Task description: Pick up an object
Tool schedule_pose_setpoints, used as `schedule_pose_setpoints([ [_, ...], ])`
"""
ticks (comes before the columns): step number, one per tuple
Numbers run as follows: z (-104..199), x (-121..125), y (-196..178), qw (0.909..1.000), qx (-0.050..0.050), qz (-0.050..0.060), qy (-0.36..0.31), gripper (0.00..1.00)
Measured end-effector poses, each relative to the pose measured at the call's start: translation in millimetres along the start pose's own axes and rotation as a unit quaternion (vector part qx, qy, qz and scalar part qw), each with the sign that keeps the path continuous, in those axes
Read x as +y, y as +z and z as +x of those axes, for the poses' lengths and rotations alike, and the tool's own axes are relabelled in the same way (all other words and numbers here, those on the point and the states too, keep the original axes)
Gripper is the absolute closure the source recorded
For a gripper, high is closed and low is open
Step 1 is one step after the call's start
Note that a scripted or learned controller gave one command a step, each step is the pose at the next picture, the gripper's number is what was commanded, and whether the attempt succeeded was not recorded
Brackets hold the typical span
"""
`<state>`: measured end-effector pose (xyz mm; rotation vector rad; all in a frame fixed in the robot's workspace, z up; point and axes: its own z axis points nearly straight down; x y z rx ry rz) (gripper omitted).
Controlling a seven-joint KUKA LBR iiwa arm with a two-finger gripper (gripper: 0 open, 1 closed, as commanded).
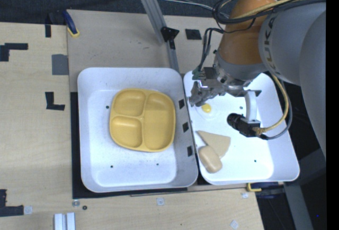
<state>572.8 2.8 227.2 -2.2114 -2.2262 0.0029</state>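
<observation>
The object nearest the pincer is a small yellow piece [206, 108], lying on the floor of the right bin [275, 165] near its left wall, right of centre in the frame.

Start at the left: you see the tan tabletop [32, 133] with black tape marks. On it sits the left bin [95, 170], and in its middle lies a yellow divided plate [143, 119] with three compartments, flat on the bin floor.

Moving right, just past the wall between the bins, the pincer [198, 92] hangs over the upper left corner of the right bin, just above the small yellow piece in the frame. You cannot tell whether its fingers are released or clenched; nothing is visibly between them.

Lower in the right bin lie a pale wedge [216, 142] and a tan rounded block [210, 159], touching each other, below the small yellow piece and apart from it.
</observation>
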Motion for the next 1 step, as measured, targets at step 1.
schedule_pose_setpoints([
  [1,54.1,-13.6,-8.0,1.0,0.0,-0.001,0.0,1.0],
])
